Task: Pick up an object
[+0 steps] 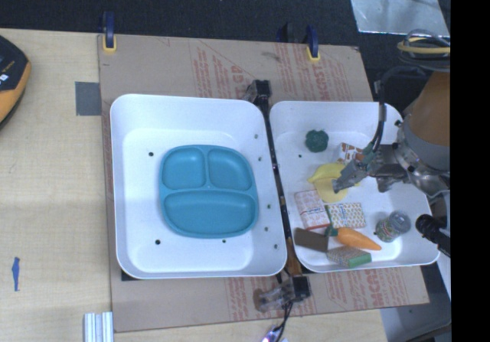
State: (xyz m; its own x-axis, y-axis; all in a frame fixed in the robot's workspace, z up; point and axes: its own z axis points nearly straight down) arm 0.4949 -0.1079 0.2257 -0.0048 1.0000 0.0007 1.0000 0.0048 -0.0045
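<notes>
The right bin (287,134) holds a dark green lump (316,139), a yellow piece (327,177), a small red and white packet (350,152), two patterned cards (311,207) (347,215), a brown block (311,239), an orange carrot (357,239), a green sponge-like block (349,258) and a grey round object (394,225). My gripper (350,177) hangs low over the middle of this bin, its dark fingers right beside the yellow piece. Nothing shows held between them.
The left bin (126,180) holds a blue divided plate (208,190). Both bins rest on a cardboard sheet (191,65) clamped at the back. A yellow and black device (9,76) lies at the far left of the bench.
</notes>
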